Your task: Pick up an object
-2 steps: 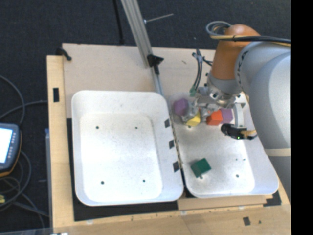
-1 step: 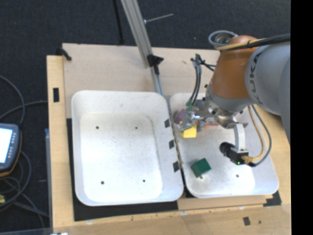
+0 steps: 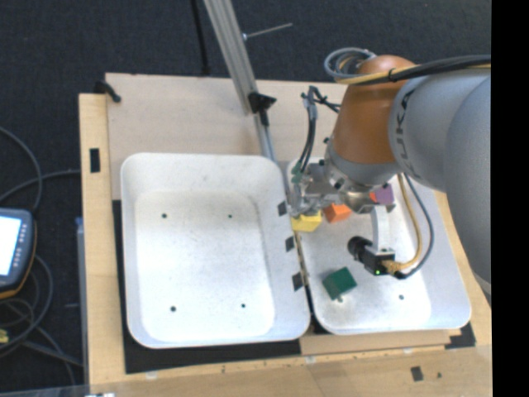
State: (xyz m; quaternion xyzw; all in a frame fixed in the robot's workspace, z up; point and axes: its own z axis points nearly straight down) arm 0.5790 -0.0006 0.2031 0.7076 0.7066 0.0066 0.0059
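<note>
1. Yellow block (image 3: 307, 221) sits at the right bin's (image 3: 442, 300) left edge, under the jaws; whether these are open, closed or gripping, I cannot tell.
2. Orange block (image 3: 336, 213) lies just right of it, green block (image 3: 339, 283) nearer.
3. Judged step: grasping; next calls for a straight lift.

Both bins (image 3: 207, 255) look like smooth matt white plastic. The bench (image 3: 178, 110) is pale, dull wood; the arm's orange band (image 3: 368, 126) shines glossy.
</note>
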